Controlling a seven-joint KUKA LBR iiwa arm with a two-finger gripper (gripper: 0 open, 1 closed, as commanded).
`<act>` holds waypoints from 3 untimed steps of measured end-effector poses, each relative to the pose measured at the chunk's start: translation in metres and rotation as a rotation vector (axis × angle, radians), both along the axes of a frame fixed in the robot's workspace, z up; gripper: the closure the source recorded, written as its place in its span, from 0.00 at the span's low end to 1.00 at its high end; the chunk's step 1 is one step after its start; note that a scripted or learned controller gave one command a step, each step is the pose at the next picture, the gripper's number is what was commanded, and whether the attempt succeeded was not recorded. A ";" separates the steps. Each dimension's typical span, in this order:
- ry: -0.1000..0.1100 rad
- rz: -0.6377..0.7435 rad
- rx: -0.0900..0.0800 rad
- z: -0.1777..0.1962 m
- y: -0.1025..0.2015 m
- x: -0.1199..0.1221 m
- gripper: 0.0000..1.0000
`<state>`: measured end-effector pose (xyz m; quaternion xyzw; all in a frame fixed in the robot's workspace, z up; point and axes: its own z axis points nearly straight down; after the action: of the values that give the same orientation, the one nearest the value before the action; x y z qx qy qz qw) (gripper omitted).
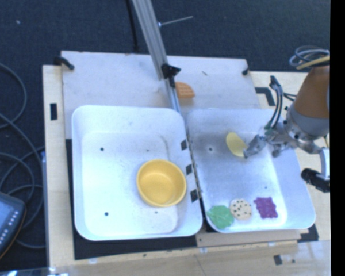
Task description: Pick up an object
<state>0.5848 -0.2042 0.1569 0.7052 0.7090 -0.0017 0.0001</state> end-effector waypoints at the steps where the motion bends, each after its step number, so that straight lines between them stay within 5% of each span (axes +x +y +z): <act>1: 0.002 -0.005 0.000 -0.053 -0.001 -0.001 0.00; 2: -0.007 -0.005 0.000 -0.038 -0.002 0.001 1.00; 3: -0.011 -0.002 0.000 0.027 -0.004 0.001 1.00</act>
<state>0.5858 -0.2086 0.1836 0.7061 0.7081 0.0022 0.0037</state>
